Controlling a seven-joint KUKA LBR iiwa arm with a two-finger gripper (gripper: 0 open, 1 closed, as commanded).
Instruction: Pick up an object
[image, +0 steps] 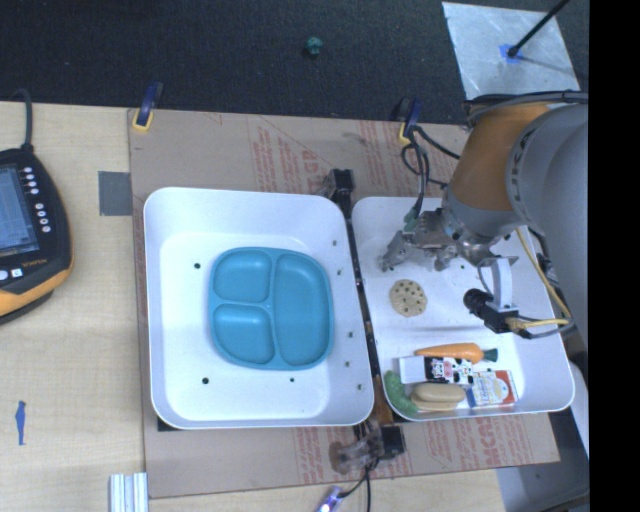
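Grey gripper low over the right bin, jaws spread, nothing between them.

Nearest pick candidate is the speckled cookie, lying flat on bare bin floor just beside the fingertips, apart from everything else, so probably the easiest target. It's thin and flat, so I'd expect the fingers to need to come right down to the floor to catch its edge. Other options crowd the near wall: orange carrot against a printed box, with a beige roll and a green piece touching the box. That's tight for spread jaws. Left bin holds a blue divided plate, too wide to pinch.
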